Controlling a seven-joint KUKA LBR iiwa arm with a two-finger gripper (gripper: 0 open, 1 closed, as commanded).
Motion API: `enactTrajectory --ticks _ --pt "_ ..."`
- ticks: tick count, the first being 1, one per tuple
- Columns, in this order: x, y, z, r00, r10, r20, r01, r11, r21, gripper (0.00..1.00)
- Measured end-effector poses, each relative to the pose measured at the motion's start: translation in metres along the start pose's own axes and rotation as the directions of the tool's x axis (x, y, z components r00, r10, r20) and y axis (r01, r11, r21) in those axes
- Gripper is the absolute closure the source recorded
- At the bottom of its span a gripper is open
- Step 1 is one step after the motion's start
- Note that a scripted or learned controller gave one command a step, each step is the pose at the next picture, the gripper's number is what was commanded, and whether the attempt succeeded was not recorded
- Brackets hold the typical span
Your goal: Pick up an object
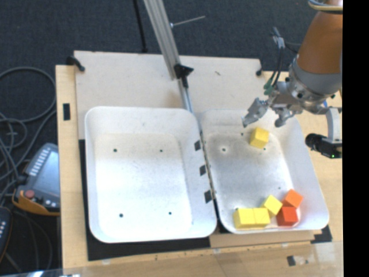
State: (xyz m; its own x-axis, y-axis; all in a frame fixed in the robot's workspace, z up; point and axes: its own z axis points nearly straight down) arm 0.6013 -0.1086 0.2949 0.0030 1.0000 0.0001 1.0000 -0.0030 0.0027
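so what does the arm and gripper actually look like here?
The arm has a broad orange band above a grey metal wrist. The gripper has two grey fingers. Thin cables, some green, run along the wrist's side.

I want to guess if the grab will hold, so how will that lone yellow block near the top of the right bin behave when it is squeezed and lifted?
The yellow block looks like a small solid cube, so probably stiff and light. Its flat faces suggest it will slide rather than roll if the pincer nudges it. It sits slightly turned, so it may twist.
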Motion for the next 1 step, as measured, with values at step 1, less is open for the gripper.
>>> enactTrajectory --ticks 1 --pt "-0.0948 0.0286 0.0760 1.000 0.003 0.004 -0.003 1.000 0.006 0.00"
